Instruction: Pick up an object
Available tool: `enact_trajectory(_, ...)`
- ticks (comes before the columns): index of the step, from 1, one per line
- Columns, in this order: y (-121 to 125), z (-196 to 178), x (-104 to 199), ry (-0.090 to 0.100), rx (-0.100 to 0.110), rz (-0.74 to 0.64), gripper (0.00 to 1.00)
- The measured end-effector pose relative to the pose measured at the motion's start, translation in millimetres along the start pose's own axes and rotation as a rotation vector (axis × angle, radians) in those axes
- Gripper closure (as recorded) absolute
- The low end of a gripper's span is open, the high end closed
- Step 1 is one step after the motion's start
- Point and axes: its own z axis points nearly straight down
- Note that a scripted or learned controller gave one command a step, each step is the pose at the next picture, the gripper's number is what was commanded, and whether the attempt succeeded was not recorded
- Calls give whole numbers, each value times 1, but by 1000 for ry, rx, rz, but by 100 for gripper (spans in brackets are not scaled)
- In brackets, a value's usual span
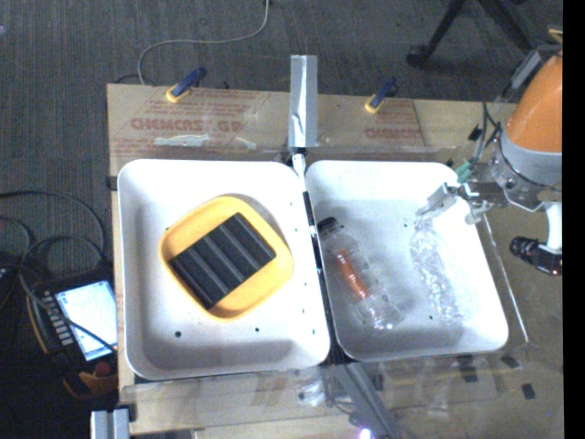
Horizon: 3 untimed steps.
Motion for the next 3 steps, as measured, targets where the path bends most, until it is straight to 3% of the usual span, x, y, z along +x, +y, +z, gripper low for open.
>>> enact_trajectory(1, 42, 113, -17, 3, -8, -123, 0)
enact_trajectory(2, 24, 119, -11, -8, -16, -168, 0)
enact_trajectory(3, 26, 108, -9, -6, -18, -168, 100)
